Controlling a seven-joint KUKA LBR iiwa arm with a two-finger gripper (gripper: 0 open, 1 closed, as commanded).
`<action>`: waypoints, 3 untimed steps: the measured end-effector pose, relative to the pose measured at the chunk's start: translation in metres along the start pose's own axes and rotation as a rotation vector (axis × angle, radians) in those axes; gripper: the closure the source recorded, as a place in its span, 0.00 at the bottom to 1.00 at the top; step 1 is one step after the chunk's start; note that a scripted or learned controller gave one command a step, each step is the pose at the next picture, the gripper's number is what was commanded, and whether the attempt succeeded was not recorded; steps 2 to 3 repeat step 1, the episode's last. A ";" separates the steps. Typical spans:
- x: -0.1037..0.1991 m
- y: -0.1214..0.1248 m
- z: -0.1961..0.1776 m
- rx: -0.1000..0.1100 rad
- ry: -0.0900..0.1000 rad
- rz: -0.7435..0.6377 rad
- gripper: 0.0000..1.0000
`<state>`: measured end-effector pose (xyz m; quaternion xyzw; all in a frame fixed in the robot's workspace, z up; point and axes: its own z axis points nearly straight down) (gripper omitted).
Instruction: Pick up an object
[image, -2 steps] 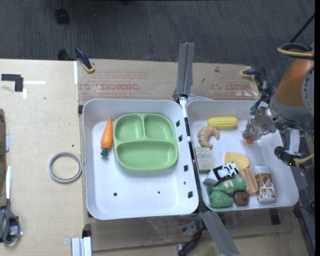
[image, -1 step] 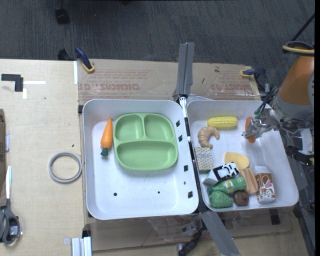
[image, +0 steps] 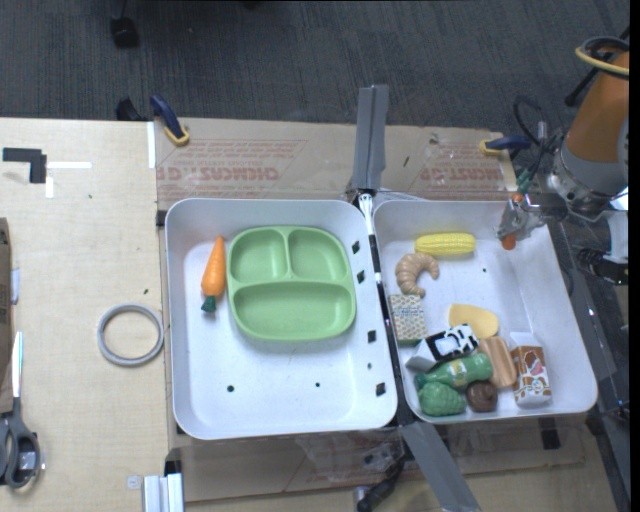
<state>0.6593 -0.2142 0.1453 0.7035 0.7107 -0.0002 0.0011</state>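
Jaws unreadable; gripper (image: 514, 222) over right bin (image: 560, 300); cardboard-covered bench (image: 260, 165), dark carpet (image: 300, 50).

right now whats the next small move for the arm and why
Probably swing the gripper left and down over the corn cob. It sits at the right bin's far right edge, and the corn lies nearest, apart from the crowded pile.

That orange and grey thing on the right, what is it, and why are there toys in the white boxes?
It is a robot arm. One camera looks down on it from above the bench. At the arm's end is its tool, over the top corner of the right bin, with nothing seen in it. That bin has toy food: a corn cob, a croissant, cheese. The left bin has a green plate and a carrot. The robot should pick something up.
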 end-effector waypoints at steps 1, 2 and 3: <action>0.065 0.001 -0.060 0.000 0.001 -0.037 1.00; 0.065 0.001 -0.060 0.000 0.001 -0.037 1.00; 0.065 0.001 -0.060 0.000 0.001 -0.037 1.00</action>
